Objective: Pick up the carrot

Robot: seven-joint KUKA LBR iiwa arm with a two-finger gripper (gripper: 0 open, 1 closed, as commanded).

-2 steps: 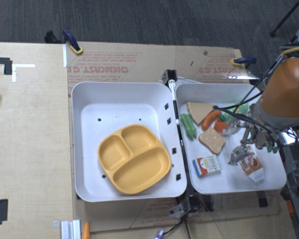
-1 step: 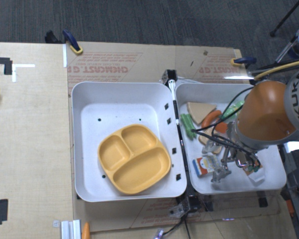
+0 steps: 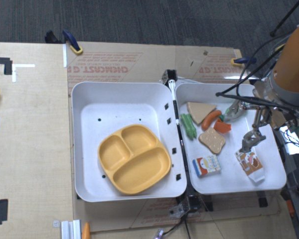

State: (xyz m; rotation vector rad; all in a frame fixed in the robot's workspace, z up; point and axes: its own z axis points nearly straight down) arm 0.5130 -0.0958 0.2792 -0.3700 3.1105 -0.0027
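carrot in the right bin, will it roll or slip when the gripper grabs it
The carrot looks smooth and tapered like a plastic toy, so it may slip out of a pinch near its narrow end. It seems rigid and light. Lying against the sausage, it will probably nudge that rather than roll far.

end effector [image 3: 251, 139] over right bin [image 3: 274, 183] | carrot [image 3: 222, 126] beside toast [image 3: 212, 141] | yellow plate [image 3: 134, 158] in left bin [image 3: 89, 103]
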